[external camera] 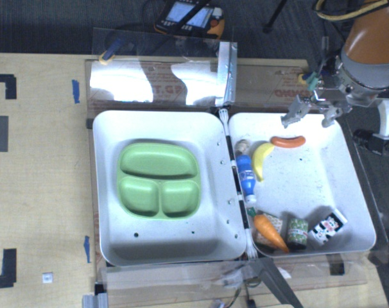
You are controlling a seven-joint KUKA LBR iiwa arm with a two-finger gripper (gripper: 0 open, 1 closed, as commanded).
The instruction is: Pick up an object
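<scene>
**Gripper open above the far edge of the right bin**

We see the gripper (312, 111) hanging over the right bin's (348, 191) far rim, fingers spread apart with nothing between them. The hot dog (288, 142) lies just below it, beside the banana (262, 159); we judge it the likeliest pick. The bottle (246, 176), carrot (270, 230) and can (298, 231) crowd the bin walls, which makes them harder to reach. The green tray (159, 178) sits in the left bin (111, 236).

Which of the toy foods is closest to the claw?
The hot dog, lying just below the claw at the right bin's far edge; the banana and carrot lie farther.
</scene>
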